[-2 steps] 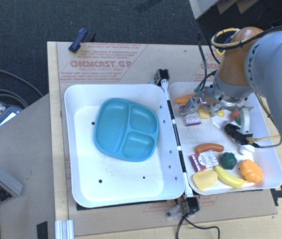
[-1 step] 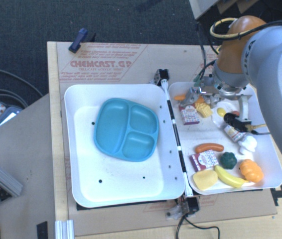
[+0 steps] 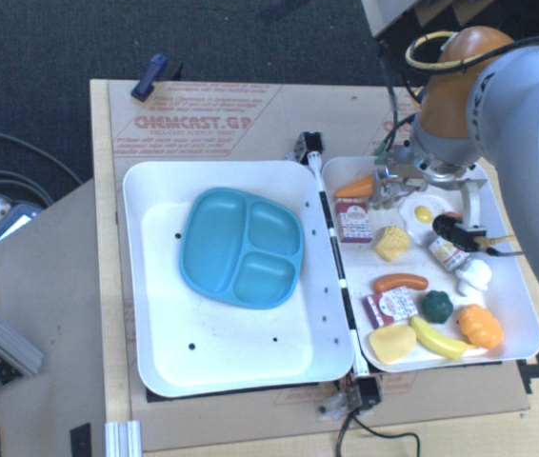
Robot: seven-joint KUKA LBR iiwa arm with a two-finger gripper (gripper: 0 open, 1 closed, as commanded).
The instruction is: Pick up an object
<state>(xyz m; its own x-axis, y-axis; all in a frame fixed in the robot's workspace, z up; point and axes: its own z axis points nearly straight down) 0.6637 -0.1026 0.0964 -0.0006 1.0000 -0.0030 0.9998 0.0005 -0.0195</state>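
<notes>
So we've got the arm in over the right bin (image 3: 527,336), with the gripper (image 3: 390,181) down at the bin's top-left corner, roughly 11 o'clock from the bin's middle. It's sitting right beside the orange carrot piece (image 3: 355,188), which looks like the thing we're going for. Can't tell from this angle what the gripper is doing, the wrist hides all of that, so no claim that anything is held.

The carrot looks like hollow toy plastic: light, stiff, smooth and probably a bit slippery, not fragile. It tapers, so we'd grab across the thicker middle and not the thin tip, or it squirts out.

Its long axis runs roughly 8 to 2 o'clock in the camera view, fat end toward the gripper as far as we can tell. We'd close across that line.

Watch out: the red-and-white packet (image 3: 353,223) lies just below it at 6 o'clock, and the bin wall is close on the left. The blue plate (image 3: 241,248) sits alone in the left bin (image 3: 146,217).
</notes>
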